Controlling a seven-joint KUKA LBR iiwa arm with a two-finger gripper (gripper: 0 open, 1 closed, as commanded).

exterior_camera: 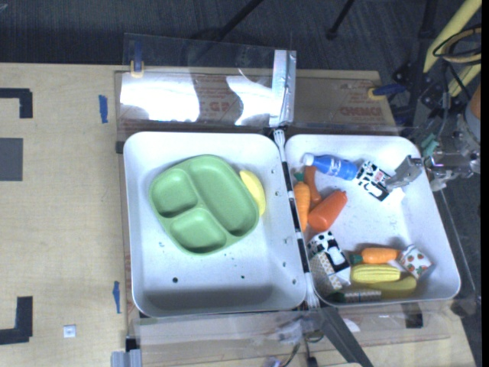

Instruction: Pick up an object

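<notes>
The gripper (403, 171) hangs over the upper right part of the right bin (429, 228), close to its far right corner. Whether it is open or closed cannot be made out at this size, and nothing is seen held in it.

**Step in hand (judged):** approach and selection of one object.
- Choose an object that lies apart from its neighbours. The black-and-white box (372, 180), just left of the gripper, looks the nearest candidate.
- Descend straight down and centre on the object before closing.
- Avoid the bin wall. The blue bottle (334, 166) lies just beside the box, so a wide approach may knock it.

**Containers and contents:**
- The left bin (153, 277) holds a green divided tray (203, 202) with a yellow object (254, 189) touching its right edge.
- The right bin holds the bottle and box at the top, two orange carrot-shaped toys (319, 205) near the divider, and a crowded group along the lower edge. That group includes a corn cob (376, 274), a banana (393, 285) and another small patterned box (329, 251).

The worktop (53, 228) carries both bins.
</notes>
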